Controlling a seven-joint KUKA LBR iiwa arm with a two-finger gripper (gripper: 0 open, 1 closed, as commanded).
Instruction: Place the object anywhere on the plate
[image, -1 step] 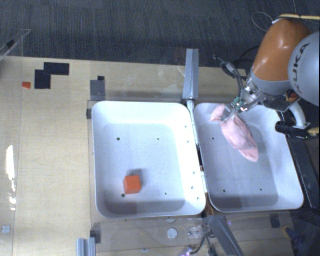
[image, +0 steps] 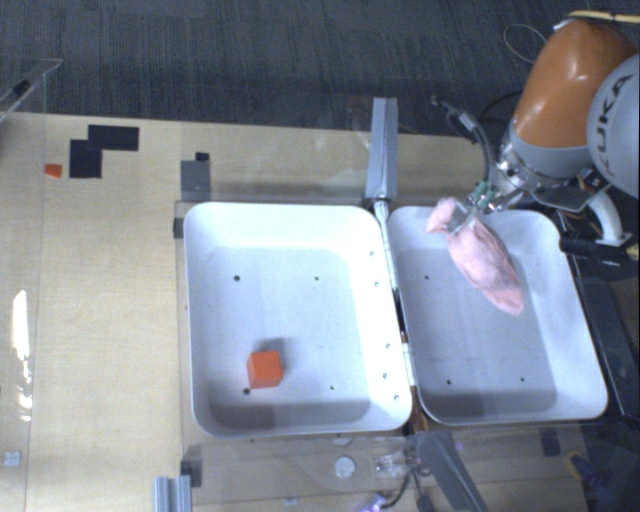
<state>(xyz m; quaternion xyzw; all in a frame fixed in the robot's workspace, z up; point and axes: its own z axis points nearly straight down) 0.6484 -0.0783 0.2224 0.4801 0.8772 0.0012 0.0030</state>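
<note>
My arm (image: 575, 95) is in from the right, wrist over the far edge of the right bin (image: 570, 400). My gripper (image: 478, 205) sits at the upper end of a pink cloth (image: 485, 262), and the fabric bunches right at the fingertips, so the fingers are pinched on the cloth. The cloth hangs stretched from the grip, running diagonally toward the bin's centre; can't tell whether its lower end touches the bin floor. Left bin (image: 215, 300) has one small orange block (image: 265, 369) on the floor near the front-left area, well apart from gripper and cloth. Metal divider post (image: 381, 150) stands at the back between the two bins.
</note>
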